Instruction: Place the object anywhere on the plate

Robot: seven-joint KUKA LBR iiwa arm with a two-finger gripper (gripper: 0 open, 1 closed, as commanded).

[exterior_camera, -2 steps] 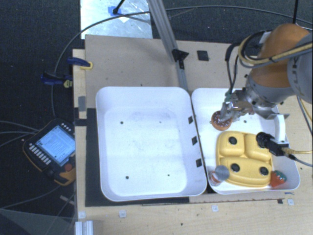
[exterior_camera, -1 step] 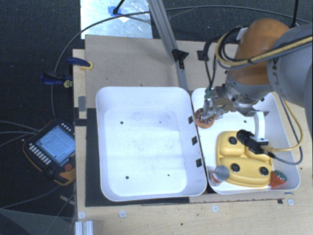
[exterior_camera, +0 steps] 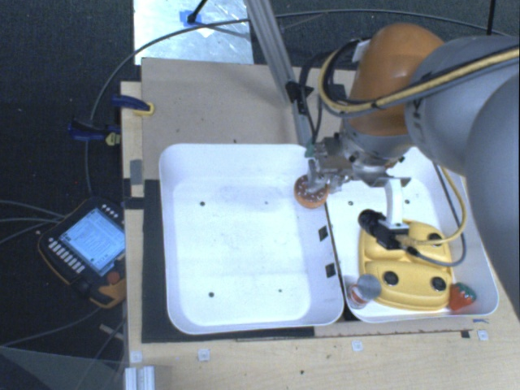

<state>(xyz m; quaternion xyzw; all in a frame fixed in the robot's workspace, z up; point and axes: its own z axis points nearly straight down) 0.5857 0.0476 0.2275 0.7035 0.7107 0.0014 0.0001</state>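
The gripper hangs over the seam between the two bins, at the far right rim of the left bin. Its metal parts blur together there, so I cannot tell whether it is open or closed. Touching its lower end, or just beneath it, is a round brown thing with a speckled face. It sits right at the left bin's rim, and the view does not settle whether it is gripped or only resting on the rim. The arm with its orange band covers the far half of the right bin, hiding what lies beneath. In that bin's near half sits a yellow moulded piece with dark holes, its far edge partly covered by the robot. A small grey thing touches its near-left corner and a red thing its near-right corner, both too small to identify. Blue clamps grip the far left edge of the bench. A handheld controller with a lit screen lies on the dark floor beyond.
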